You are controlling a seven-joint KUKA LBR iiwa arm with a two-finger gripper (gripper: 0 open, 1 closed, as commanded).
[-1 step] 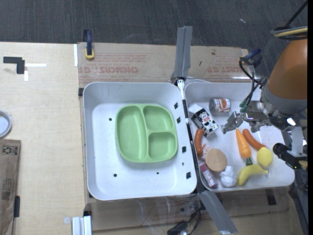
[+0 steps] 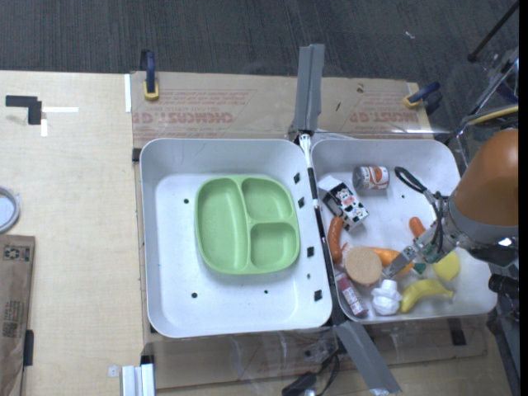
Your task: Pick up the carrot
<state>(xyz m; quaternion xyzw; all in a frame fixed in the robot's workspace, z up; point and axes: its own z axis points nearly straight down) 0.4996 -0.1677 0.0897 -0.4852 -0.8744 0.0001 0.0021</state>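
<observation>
Down in the right bin (image 2: pixel 445 151), the fingers (image 2: pixel 410 258) sit at the carrot (image 2: pixel 386 255), whose orange length runs leftward from them toward the round bun (image 2: pixel 362 265). Whether they are spread or closed on it, I cannot tell.

Reaching in from the right edge of the view, big orange band (image 2: pixel 493 180) up top and the grey wrist (image 2: pixel 450 221) angling down and to the left from it. Ends in the gripper (image 2: pixel 410 256), tilted low and pointing left, sitting way lower than the rest of the arm. Too small and blurry at the tip to make out more than that.
</observation>
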